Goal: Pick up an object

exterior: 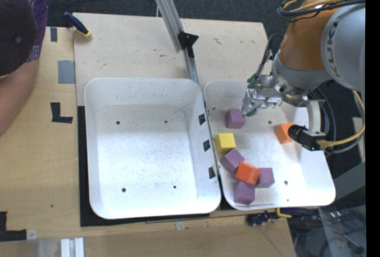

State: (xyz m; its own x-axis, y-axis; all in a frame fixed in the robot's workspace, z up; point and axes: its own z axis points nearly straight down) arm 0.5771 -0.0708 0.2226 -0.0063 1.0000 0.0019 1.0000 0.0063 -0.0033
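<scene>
Taking the yellow cube (pixel 225 142) in the right-hand bin (pixel 309 187) as the landmark: nearest the camera, below it and slightly right, sits a tight cluster of a purple block (pixel 244 192), an orange block (pixel 247 173), a second purple block (pixel 266 177) and a third purple block (pixel 233 159) just under the yellow cube, all touching or nearly so. Off to the cube's right, near the bin's far wall, lies a lone orange piece (pixel 284 133).

Just beyond the yellow cube and a little right is a single purple cube (pixel 235 119), well clear of the cluster, and it looks the likeliest pick. The end effector (pixel 254 104) hangs up and to the right of that cube, its tip close to the cube's upper right corner; whether it touches cannot be told, and nothing is seen held. How far it is open cannot be made out at this angle. The coming move, I judge, turns on a small shift down-left to centre over the cube.

The left-hand bin (pixel 95 95) lies well left of the yellow cube, on the worktop (pixel 130 42). No readable writing or labels appear.
</scene>
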